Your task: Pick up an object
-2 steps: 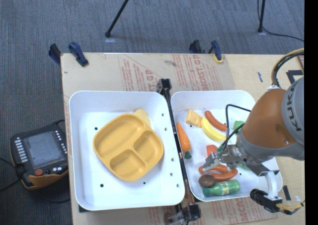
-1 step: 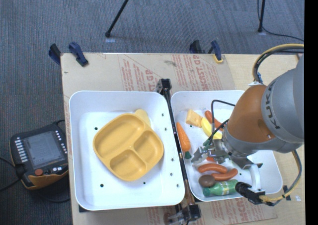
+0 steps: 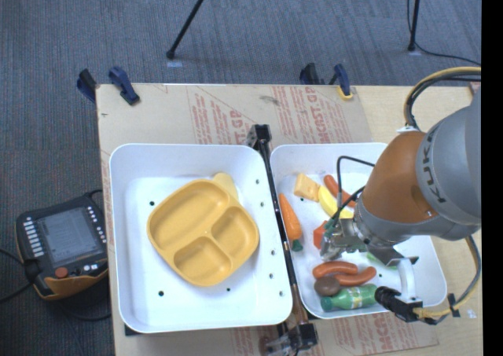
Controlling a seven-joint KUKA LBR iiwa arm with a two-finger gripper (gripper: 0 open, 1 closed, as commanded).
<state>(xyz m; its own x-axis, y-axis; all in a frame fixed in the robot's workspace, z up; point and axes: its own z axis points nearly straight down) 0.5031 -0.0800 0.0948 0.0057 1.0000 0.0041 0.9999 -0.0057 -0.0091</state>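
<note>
Orange carrot [image 3: 290,217] beside pincer [image 3: 336,241]

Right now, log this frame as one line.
gripper low in right bin | over toy food | grasp unclear | yellow tray in left bin

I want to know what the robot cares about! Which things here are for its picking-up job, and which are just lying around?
For the job:
gripper, down in the right bin
toy carrot
cheese wedge
sausage
green bottle

Just lying about:
yellow divided plate in the left bin
handheld controller beside the bench
blue clamps
</note>
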